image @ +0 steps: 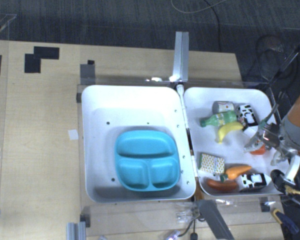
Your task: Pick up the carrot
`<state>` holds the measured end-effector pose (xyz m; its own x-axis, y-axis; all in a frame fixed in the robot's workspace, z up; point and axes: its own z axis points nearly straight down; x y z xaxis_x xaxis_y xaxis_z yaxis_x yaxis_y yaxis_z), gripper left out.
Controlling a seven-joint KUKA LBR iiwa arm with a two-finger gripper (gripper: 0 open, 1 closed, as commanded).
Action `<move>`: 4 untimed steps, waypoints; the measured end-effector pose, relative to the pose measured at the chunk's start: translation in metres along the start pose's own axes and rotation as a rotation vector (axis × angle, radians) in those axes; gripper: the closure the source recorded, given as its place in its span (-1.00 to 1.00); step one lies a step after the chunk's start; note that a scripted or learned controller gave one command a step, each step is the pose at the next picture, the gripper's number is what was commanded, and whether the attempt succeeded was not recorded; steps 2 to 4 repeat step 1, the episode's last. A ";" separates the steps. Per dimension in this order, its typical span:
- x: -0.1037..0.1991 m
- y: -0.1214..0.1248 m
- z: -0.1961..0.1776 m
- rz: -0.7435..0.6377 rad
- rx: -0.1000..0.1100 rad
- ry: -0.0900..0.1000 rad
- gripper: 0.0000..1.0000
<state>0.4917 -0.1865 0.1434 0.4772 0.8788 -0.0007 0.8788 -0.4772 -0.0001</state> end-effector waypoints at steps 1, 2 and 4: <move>0.014 -0.009 0.055 -0.036 -0.010 0.002 -1.00; 0.014 -0.009 0.055 -0.036 -0.010 0.002 -1.00; 0.014 -0.009 0.055 -0.036 -0.010 0.002 -1.00</move>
